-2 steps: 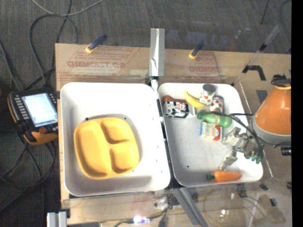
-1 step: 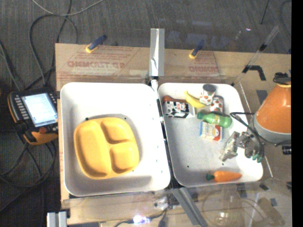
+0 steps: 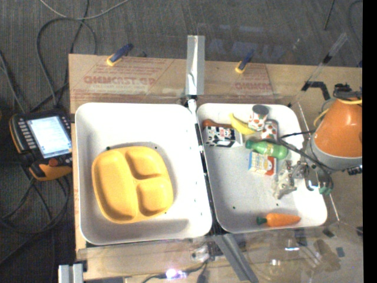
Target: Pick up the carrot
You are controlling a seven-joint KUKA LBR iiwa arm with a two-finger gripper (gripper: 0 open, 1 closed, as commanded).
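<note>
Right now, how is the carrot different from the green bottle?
The carrot is orange with a green tip; the green bottle is green all over. The carrot lies alone near the front edge of the right bin, while the green bottle lies higher up, crowded among small cartons. The carrot looks slimmer. Both lie on their sides in that bin.
</note>
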